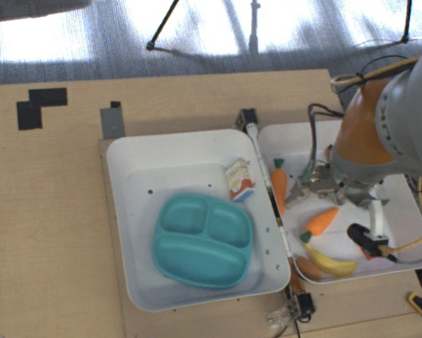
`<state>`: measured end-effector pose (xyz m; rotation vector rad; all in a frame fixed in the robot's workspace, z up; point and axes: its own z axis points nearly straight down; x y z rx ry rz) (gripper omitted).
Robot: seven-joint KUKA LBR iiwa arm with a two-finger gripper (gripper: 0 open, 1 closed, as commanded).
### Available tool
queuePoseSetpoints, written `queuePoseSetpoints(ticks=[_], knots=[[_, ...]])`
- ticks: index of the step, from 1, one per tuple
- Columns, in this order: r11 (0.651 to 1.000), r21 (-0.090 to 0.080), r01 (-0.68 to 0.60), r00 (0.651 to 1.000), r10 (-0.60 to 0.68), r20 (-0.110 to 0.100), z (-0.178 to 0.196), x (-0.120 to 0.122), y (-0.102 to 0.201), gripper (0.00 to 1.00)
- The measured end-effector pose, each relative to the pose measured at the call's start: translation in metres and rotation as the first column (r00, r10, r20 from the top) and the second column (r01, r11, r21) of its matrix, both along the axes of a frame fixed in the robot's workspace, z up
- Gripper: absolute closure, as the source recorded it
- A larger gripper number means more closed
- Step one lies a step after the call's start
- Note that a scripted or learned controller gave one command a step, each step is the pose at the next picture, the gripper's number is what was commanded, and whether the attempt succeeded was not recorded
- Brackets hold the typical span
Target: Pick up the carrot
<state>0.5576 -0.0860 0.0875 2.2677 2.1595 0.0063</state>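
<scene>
**Carrot still sitting in the bin**

My tool (303, 186) is low in the right bin (408, 264) — can't tell its state from this angle. Two carrots here: one carrot (279, 182) by the left wall, touching nothing I hold, another (321, 222) beside the banana (332, 261). Nothing lifted yet, so the grab is all still to do. Small carton (239, 179) in the left bin (136, 210) — print unreadable.

Right bin (417, 203) crowded, carrots (321, 222), banana (330, 262), arm (386, 123) overhead, left bin (136, 210) roomier
</scene>
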Motion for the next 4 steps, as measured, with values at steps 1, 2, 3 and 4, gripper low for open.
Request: queuePoseSetpoints(ticks=[1,2,3,4], knots=[[0.990,0.003,-0.139,0.990,0.139,0.000,0.000,-0.022,-0.024,0.00],[0.997,0.001,-0.079,0.997,0.079,0.003,0.000,-0.057,-0.008,0.00],[0.997,0.005,-0.083,0.997,0.083,0.005,0.012,-0.055,-0.006,1.00],[0.998,0.005,0.068,0.998,-0.068,-0.007,0.097,-0.060,0.023,1.00]])
